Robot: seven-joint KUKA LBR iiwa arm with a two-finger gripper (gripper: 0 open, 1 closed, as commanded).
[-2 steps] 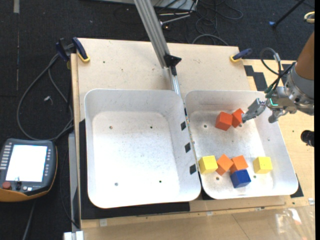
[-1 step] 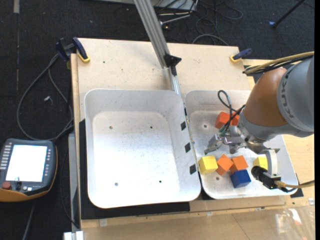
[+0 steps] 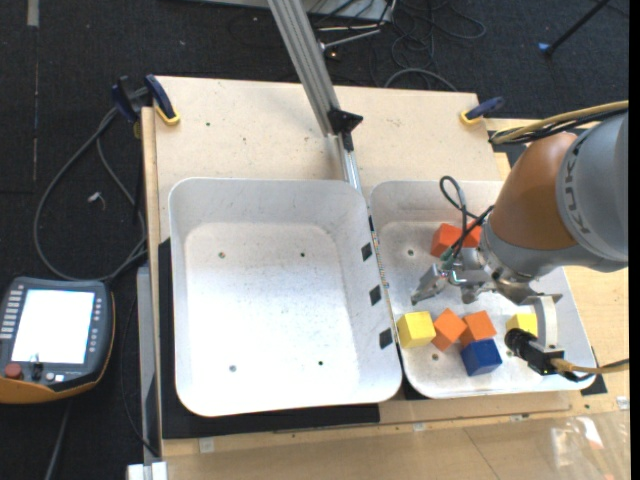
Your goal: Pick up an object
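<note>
Several small blocks lie in the right bin [image 3: 400, 208]. An orange block [image 3: 446, 238] sits toward its back. Along the front lie a yellow block [image 3: 415, 328], two orange blocks [image 3: 450, 326] [image 3: 481, 322], a blue block [image 3: 481, 356] and another yellow block [image 3: 522, 321]. My gripper [image 3: 450, 286] hangs low over the middle of this bin, between the back orange block and the front row. It is open, with nothing between its fingers. The wrist hides part of the bin floor behind it.
The left bin [image 3: 190, 268] stands beside the right one, sharing a raised divider [image 3: 372, 278]. A metal pole [image 3: 305, 48] slants in from the back. A teach pendant [image 3: 55, 338] lies on the floor at left.
</note>
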